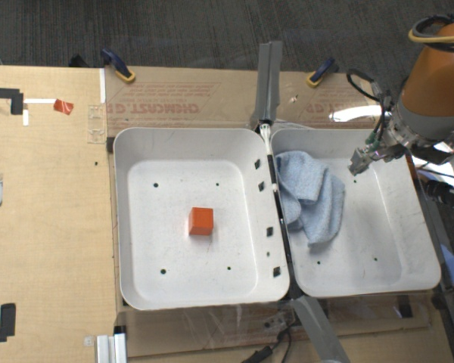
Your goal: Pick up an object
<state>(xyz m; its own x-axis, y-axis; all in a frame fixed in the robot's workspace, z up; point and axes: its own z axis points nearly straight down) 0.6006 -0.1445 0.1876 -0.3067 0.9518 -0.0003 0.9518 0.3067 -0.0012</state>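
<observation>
- The orange block (201, 221) is sitting in the left bin (136, 278); the blue cloth (310, 195) is lying in the right bin (393, 278)
- The gripper (361, 161) is hanging at the cloth's three o'clock; holding nothing; how wide, I cannot tell

Small orange-red cube (201, 221): sits flat on floor of left bin, near middle, slightly below centre, well apart from walls, top face paler than front. Light blue cloth (311, 193): crumpled, folded over itself, lies in right bin against left wall, upper-left part, one lobe trailing toward bin centre.
</observation>
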